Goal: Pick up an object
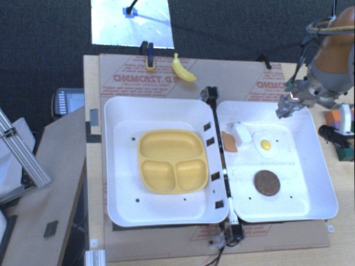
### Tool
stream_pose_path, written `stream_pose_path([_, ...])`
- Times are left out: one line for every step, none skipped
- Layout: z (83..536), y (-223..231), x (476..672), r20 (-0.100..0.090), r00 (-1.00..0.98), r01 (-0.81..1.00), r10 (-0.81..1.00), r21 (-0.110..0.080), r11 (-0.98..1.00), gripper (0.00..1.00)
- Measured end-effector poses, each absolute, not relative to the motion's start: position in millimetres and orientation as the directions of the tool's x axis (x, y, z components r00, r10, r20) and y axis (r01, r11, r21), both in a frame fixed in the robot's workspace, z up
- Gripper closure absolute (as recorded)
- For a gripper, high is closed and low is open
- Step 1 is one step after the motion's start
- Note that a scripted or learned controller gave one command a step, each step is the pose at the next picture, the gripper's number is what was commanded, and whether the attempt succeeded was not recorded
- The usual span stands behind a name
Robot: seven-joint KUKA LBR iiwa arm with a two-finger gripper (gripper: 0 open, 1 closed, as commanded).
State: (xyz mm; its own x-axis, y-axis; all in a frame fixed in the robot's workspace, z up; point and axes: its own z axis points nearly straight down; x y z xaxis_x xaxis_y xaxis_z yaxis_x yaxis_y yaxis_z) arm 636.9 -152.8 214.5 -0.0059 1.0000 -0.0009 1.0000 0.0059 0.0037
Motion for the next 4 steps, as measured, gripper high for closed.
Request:
stream_pose_path([226.9,-98.7,625.8,0.002,-0.009,1.000,1.000,0.002,0.009,1.00])
stream_pose_path([217.6,-50.5,608.6,0.002,-0.009,1.000,1.000,0.000,0.009,1.00])
stream_pose_path([214.1,10.3,592.4,0.002,-0.010,1.000,1.000,-0.001,0.010,1.00])
stream_pose_path([228.1,62.2,578.3,0.003,-0.010,1.000,1.000,0.002,0.010,1.00])
